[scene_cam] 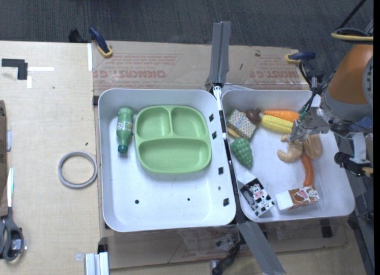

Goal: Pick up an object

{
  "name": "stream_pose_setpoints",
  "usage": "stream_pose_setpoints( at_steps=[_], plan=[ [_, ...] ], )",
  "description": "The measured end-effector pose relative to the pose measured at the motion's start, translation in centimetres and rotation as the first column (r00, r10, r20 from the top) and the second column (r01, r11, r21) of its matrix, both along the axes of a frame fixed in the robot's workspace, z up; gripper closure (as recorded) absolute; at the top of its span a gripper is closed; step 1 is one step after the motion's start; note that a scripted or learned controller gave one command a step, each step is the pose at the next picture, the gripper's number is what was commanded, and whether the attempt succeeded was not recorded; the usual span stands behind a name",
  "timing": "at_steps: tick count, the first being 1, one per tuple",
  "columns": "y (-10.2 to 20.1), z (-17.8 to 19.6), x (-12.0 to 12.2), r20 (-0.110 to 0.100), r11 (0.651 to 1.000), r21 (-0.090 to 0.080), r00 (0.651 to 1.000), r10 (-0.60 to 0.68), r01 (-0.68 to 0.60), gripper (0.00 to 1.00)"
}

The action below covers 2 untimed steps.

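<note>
Two shallow white bins are seen side by side on the counter [47, 113]. The left bin [119, 208] holds a green three-compartment plate [173, 138] toward its far half, with a small green bottle [123, 129] lying just beside the plate's left edge. The right bin [332, 205] holds the loose objects: a woven cracker-like block [241, 123] near its far left corner, a green bunch of grapes [242, 152] just below that, a corn cob [276, 124] and an orange carrot [281, 114] lying close together toward the far edge, a croissant-like pastry [290, 152] near the middle, an orange-red sausage-like piece [307, 170] beside it, a small red-and-white carton [298, 197] near the front edge, and a black-and-white cow-print box [256, 196] at the front left corner. The arm is seen entering from the right, and the end effector [301, 131] is positioned low over the right bin, just above the pastry and beside the end of the corn cob. Whether its fingers are apart or closed cannot be told, and no object can be confirmed between them. A grey tape ring [77, 168] and scissors [10, 235] lie on the counter's left part.
</note>
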<state>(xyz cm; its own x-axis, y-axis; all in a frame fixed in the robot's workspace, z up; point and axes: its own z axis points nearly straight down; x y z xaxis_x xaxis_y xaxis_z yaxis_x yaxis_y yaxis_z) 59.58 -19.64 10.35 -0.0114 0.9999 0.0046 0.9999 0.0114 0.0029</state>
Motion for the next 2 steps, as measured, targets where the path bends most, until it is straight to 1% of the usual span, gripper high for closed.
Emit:
stream_pose_setpoints(
  at_steps=[1,2],
  plan=[
    [0.2,-0.1,0.0,-0.003,1.000,0.003,1.000,0.001,-0.001,0.00],
    [1.2,-1.1,3.4,-0.003,1.000,-0.005,1.000,-0.020,0.020,0.00]
  ],
)
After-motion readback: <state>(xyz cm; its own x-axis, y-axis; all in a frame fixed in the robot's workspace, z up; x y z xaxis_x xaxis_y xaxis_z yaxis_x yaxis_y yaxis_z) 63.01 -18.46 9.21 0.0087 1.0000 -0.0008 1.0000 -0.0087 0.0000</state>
